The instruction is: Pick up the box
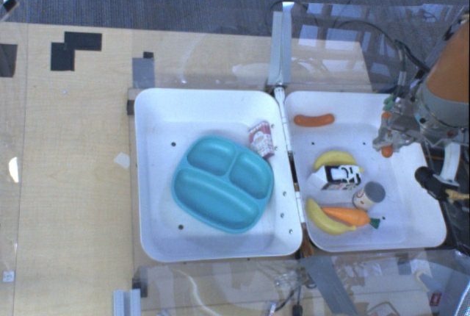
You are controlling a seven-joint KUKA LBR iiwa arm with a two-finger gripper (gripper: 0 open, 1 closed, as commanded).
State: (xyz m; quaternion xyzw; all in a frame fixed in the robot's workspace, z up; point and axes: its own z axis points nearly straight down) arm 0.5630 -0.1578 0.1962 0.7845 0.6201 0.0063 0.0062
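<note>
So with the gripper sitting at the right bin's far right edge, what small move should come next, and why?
Probably shift the gripper left and toward the near side, over the white box. It now hangs near the right bin edge, apart from the box, which lies mid-bin between two bananas, so it needs lining up first.

A turquoise sectioned plastic plate (pixel 222 183) lies in the left white shallow bin (pixel 158 234). The right white bin (pixel 422 234) holds a black-and-white printed box (pixel 338 176), two yellow bananas (pixel 336 159), an orange carrot (pixel 347 216) and an orange-red sausage (pixel 314 119). The surface (pixel 66 182) is pale wood.
</note>
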